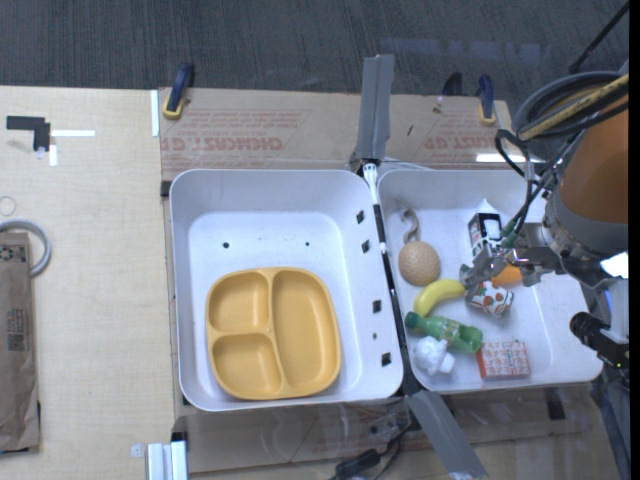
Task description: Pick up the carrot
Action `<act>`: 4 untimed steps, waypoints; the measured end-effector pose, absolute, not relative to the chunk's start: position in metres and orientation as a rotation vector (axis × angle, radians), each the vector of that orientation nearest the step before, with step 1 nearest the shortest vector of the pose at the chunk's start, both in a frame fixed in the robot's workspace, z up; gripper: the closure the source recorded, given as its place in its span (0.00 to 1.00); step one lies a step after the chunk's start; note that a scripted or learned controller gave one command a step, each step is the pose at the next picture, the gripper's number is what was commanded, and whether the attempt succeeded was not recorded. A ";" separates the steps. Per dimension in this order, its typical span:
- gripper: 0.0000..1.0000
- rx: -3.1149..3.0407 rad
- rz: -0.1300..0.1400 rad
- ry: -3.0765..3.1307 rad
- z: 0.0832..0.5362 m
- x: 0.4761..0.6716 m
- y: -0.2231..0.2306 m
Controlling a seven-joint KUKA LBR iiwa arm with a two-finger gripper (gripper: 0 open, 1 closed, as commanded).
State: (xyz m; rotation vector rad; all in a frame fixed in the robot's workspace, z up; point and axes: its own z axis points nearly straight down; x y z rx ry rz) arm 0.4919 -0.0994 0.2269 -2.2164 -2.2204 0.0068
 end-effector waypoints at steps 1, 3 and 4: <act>0.00 -2.194 0.004 -2.247 0.185 0.528 -0.179; 0.00 -1.891 -0.007 -2.504 0.091 0.607 -0.216; 1.00 -1.894 -0.002 -2.505 0.100 0.608 -0.217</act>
